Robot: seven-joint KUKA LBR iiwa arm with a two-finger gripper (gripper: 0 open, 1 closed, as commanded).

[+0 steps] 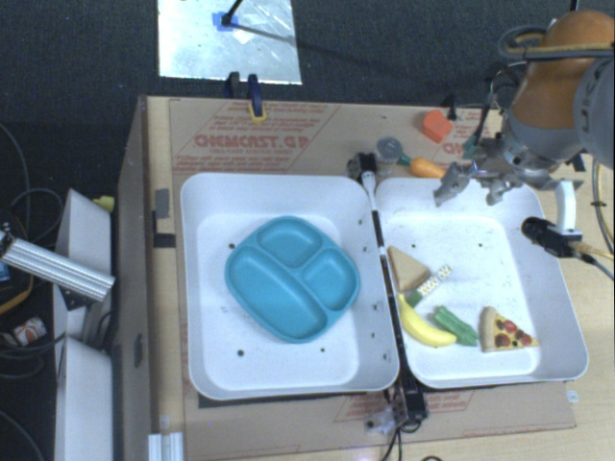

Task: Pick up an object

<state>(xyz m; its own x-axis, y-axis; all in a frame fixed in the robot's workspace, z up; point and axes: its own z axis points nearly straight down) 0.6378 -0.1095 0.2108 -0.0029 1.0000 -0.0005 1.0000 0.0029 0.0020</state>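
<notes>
So the gripper (473, 182) hangs over the back edge of the right bin (553, 286), fingers spread open with nothing between them. All the pickable stuff sits toward the front of that bin: a banana (424, 325), a green pepper-looking thing (455, 324) touching it, a pizza slice (503, 331) just beside those, and a sandwich wedge (409, 268) up near the divider.

I'd go for the banana. It looks like toy plastic, so my guess is light, stiff and a bit slick, not fragile at all. Its long axis runs diagonally, from the upper left by the divider down toward the front right. Best bet is pinching across the middle of the curve, jaws square to that axis, since the ends taper and would probably squirt out. The left bin just holds a blue divided plate (292, 278).
</notes>
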